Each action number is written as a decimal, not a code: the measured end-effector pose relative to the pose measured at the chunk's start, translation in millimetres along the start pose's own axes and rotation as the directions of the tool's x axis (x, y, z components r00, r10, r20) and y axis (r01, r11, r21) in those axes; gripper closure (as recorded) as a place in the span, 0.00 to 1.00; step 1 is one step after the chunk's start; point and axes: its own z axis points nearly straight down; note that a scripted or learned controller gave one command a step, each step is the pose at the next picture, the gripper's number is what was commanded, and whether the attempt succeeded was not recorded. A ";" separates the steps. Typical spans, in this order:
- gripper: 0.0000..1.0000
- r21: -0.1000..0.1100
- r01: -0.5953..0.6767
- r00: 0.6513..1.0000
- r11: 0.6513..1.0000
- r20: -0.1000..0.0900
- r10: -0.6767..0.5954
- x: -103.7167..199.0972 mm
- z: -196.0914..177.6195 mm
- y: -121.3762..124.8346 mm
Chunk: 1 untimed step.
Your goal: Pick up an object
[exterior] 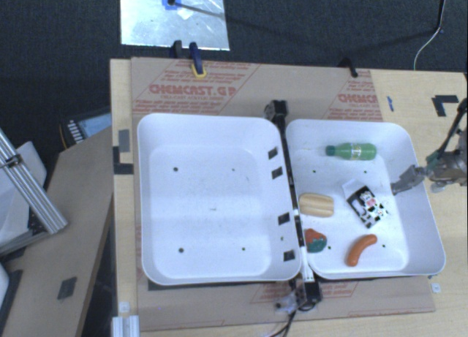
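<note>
Found the gripper (406,180) low by the right wall of the right bin (420,204), with the arm (447,163) coming in from that side. Could not tell how far the claw stood open, small and blurred as it was at the frame's edge; saw nothing in it.

Counted five candidates lying loose in that bin: a green bottle (351,151) on its side toward the far wall, a tan bun (316,205) by the divider, a black-and-white patterned toy (367,207) near the middle, an orange sausage (361,250) toward the near wall, and a red piece with a green end (315,240), possibly a toy vegetable, just beside the divider.

Judged the step as the approach, with no object yet picked. Took the patterned toy for the nearest target, well apart from its neighbours. Called for moving inward over it, lining the claw across its narrower side, descending to the bin floor, closing, then lifting straight up.
</note>
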 end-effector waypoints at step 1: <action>1.00 0.011 0.001 1.000 1.000 -0.004 -0.001 0.5 -2.2 -2.0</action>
